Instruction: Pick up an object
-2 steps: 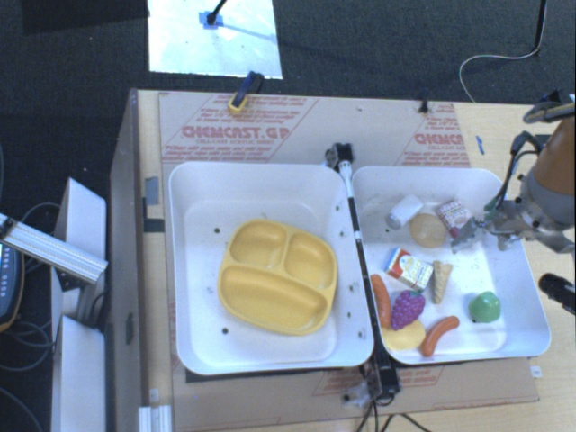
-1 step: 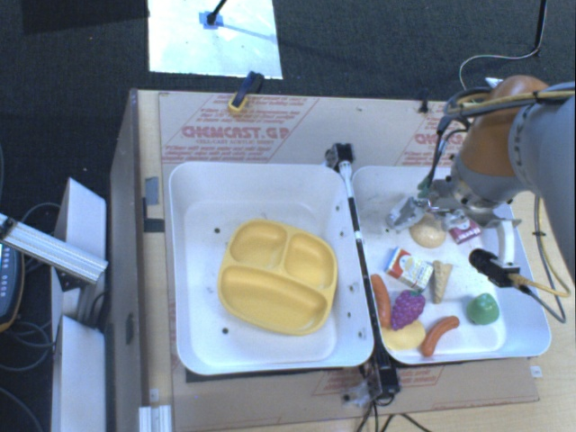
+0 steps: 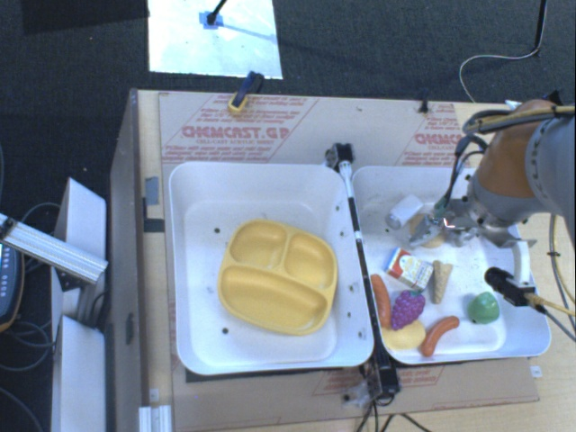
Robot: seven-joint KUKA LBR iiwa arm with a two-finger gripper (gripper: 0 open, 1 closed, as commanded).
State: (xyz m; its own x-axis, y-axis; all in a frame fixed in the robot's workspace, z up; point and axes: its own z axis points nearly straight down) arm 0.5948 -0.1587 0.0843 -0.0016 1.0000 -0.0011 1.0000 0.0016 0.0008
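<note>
While left bin (image 3: 193, 268) holds yellow tray (image 3: 279, 275) | right bin (image 3: 531, 331): toy food (image 3: 408, 309)

You are looking at two white bins, the left bin (image 3: 193, 268) and the right bin (image 3: 522, 336), sitting on a tan board (image 3: 270, 129) that is showing red lettering. A yellow divided tray (image 3: 277, 275) is lying in the left bin. In the right bin you are seeing a green round piece (image 3: 483, 308), a purple grape bunch (image 3: 408, 308), two orange-red sausages (image 3: 382, 299) and (image 3: 438, 334), a red-and-white carton (image 3: 410, 269), a tan cone (image 3: 440, 280), a yellow piece (image 3: 403, 336) and a pale grey cylinder (image 3: 404, 211). The arm (image 3: 522, 165) is showing grey with an orange band.
</note>
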